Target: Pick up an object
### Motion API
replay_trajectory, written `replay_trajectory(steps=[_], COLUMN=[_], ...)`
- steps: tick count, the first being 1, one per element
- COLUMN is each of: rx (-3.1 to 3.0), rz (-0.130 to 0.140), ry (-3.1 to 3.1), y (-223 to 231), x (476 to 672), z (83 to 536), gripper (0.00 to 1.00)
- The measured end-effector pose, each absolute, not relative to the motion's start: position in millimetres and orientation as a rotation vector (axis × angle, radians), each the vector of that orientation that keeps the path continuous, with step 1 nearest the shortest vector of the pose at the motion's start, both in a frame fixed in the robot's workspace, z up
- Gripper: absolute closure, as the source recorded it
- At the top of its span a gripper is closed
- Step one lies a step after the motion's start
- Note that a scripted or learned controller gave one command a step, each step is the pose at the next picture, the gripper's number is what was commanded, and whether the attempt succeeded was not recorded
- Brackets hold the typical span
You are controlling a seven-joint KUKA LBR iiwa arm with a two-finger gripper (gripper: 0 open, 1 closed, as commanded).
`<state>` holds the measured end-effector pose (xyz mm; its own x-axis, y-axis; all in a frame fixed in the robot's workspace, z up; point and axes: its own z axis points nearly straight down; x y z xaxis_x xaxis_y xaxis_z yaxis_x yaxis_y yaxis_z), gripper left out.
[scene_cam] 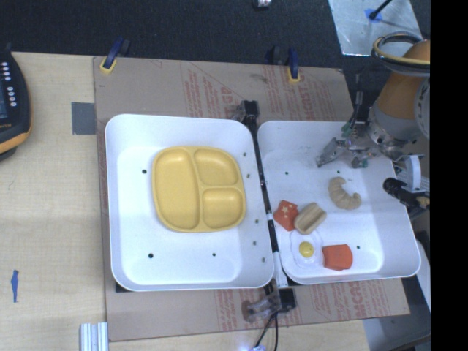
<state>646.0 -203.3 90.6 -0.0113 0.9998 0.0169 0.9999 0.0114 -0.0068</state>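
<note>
The right bin (pixel 382 229) holds a tan croissant (pixel 344 194), a red wedge (pixel 285 214), a small bread roll (pixel 309 218), a toy fried egg (pixel 306 250) and an orange-red block (pixel 337 257). My gripper (pixel 341 159) hangs over the far part of this bin, just beyond the croissant and apart from it. It is open, its two fingers spread wide with nothing between them. The grey arm with its orange band (pixel 398 93) comes in from the upper right.
The left bin (pixel 121 218) carries a yellow divided plate (pixel 198 189). A black part (pixel 401 190) overhangs the right bin's right rim. Blue clamps (pixel 292 64) pin the cardboard at the back. A control pendant (pixel 11 101) lies at far left.
</note>
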Motion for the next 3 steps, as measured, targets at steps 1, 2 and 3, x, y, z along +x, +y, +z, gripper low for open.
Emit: replay_trajectory(steps=[1, 2, 3], rx=[-2.213, -2.216, -2.212], rz=[0.007, 0.008, -0.002], ry=[-2.22, -2.218, -2.234], y=[-207.8, -213.0, -190.7], x=[585.2, 504.7, 593.1], z=[91.5, 119.4, 91.1], gripper=[0.0, 0.0, 0.0])
